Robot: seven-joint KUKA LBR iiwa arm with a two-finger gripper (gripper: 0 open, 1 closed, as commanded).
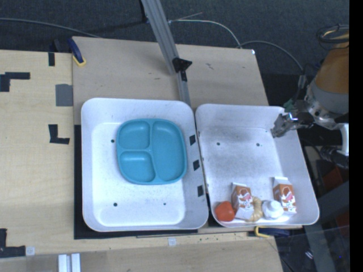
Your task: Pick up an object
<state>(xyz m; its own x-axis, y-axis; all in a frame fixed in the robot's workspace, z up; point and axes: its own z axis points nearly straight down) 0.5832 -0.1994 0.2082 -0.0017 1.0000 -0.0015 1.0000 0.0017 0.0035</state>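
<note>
In the right bin (244,152), along its near edge, lie several small items: a red-orange ball (225,211), a small milk carton (243,200), a tan piece (258,209), a white round piece (274,209) and a second carton (284,195). My gripper (281,125) hangs at the right bin's far right corner, well above and away from those items. Nothing shows between its fingers.
The left bin (102,203) holds a blue divided plate (151,151). A grey metal pole (164,33) slants over the bench behind the bins. The arm (334,84) comes in from the right.
</note>
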